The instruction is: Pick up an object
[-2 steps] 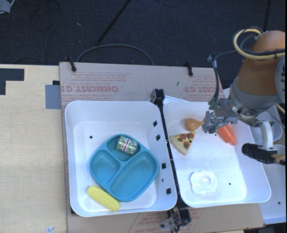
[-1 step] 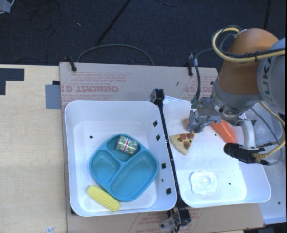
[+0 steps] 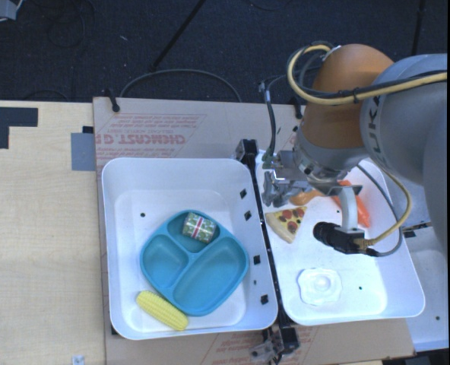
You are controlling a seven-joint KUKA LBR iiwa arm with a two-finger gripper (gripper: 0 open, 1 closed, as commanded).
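Two shallow white bins sit side by side on the table, left bin and right bin. Left holds one blue three-compartment plastic plate, one striped green can lying in its far compartment, one yellow toy corn cob at the near edge. Right holds one toy pizza slice, one white fried-egg piece, one orange piece, partly hidden. Jaws hover at the right bin's far left, just beside the pizza slice, the likely target; their spread I cannot tell.
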